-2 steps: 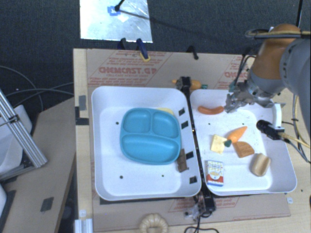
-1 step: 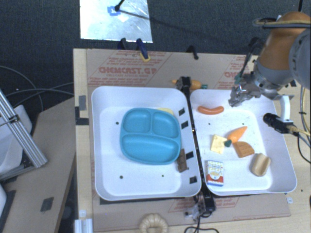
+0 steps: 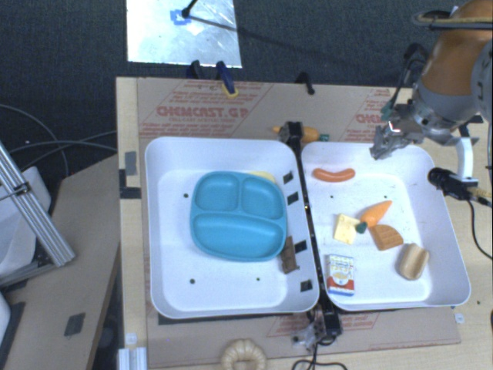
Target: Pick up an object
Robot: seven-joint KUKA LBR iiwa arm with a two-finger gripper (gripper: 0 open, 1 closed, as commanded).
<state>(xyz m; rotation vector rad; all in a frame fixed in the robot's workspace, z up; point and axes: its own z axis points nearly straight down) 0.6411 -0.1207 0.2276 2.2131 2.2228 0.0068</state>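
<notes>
The right bin holds a sausage near its far edge, a carrot, a yellow cheese wedge, a brown bread slice, a tan bread roll and a small milk carton. My gripper hangs above the bin's far right corner, right of the sausage and apart from it. Nothing shows between its fingers.
The left bin carries a blue divided plate, with a yellow item peeking out behind it and a brown piece at its right. A small orange object lies beyond the bins. A ring-shaped pastry sits at the bench's front.
</notes>
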